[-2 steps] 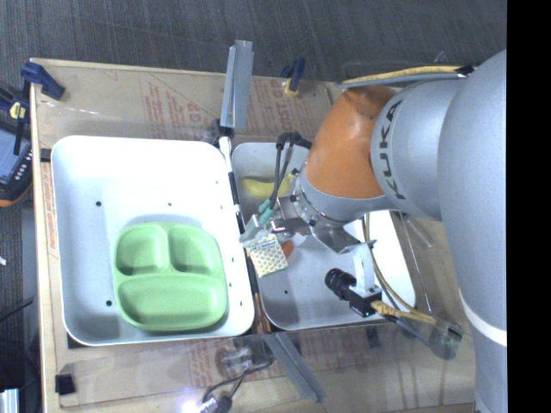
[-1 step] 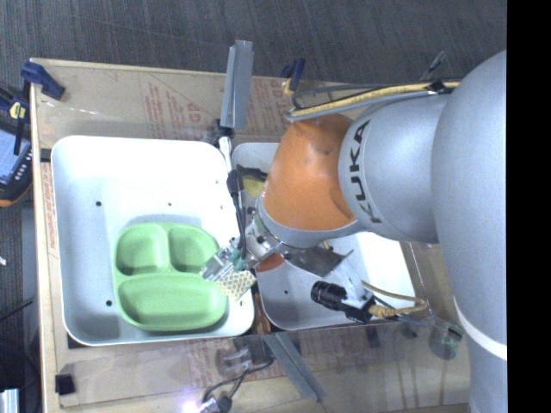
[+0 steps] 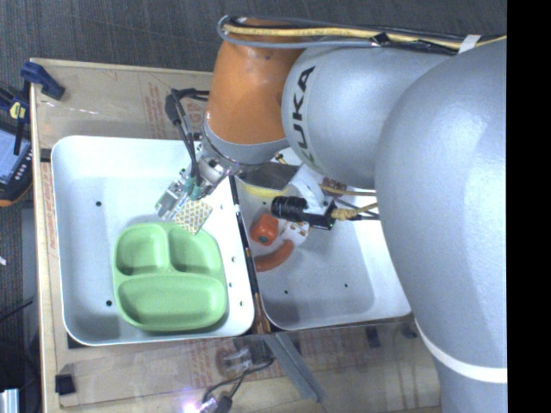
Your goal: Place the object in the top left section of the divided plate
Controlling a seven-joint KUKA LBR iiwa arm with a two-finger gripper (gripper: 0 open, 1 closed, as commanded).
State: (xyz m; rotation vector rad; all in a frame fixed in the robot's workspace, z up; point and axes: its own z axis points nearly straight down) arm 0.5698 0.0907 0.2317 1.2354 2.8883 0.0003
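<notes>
The grey KUKA arm with its orange band [image 3: 245,89] reaches in from three o'clock and covers much of the upper right of the view. Its two-finger gripper [image 3: 182,198] hangs over the left shallow white plastic bin [image 3: 82,222], just beyond the twelve o'clock edge of the green moulded divided plate [image 3: 170,275]. Between the fingertips sits a small flat tan piece with a fine checked pattern [image 3: 194,217], tilted, its lower corner reaching the plate's far rim at about one o'clock; the fingers are closed on it, though at this size the exact contact is hard to make out, and I cannot tell whether the piece touches the plate or hovers just above it.

The plate lies in the lower middle of the left bin, with two small sections along its twelve o'clock side and one long section along its six o'clock side. The tan piece is over the boundary region near the small section at one o'clock, not in the one at eleven o'clock.

In the right shallow white bin [image 3: 344,304], at about ten o'clock, lie a small orange-red rounded object [image 3: 263,228] and a curved red-brown sausage-shaped object [image 3: 272,257], near each other, partly under the arm.
</notes>
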